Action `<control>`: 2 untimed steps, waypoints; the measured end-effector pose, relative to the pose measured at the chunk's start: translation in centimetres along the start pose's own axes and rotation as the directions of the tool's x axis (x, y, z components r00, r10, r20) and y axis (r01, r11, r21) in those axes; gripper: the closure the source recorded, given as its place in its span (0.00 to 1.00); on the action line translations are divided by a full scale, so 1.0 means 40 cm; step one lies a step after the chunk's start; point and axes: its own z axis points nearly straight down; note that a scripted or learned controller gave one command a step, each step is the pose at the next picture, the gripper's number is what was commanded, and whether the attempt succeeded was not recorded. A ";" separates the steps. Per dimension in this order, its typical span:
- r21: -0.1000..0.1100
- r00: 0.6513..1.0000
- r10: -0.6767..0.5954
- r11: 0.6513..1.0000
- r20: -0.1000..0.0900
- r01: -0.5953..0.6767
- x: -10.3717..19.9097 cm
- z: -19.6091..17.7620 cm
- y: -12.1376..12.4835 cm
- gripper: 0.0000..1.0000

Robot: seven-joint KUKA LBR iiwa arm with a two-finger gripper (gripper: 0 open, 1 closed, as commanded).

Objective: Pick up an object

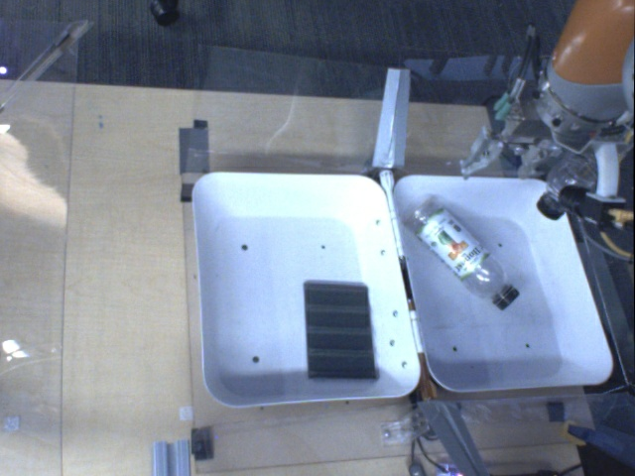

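Evidently the approach is in hand: the two-finger gripper (pixel 483 157), its finger state indiscernible, must be lowered over the clear plastic bottle (pixel 461 254).

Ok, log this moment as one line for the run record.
arm: above right bin's far edge | gripper: nothing seen held | bottle: lying in right bin | black ridged block: left bin | pick: not done

Clear bottle (pixel 462 256) lying diagonally, right bin (pixel 585 355).
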 end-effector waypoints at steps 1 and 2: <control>-0.007 0.999 -0.054 0.998 0.001 0.054 0.034 0.457 0.016 0.00; -0.014 0.999 -0.053 0.998 0.001 0.053 0.035 0.424 0.022 1.00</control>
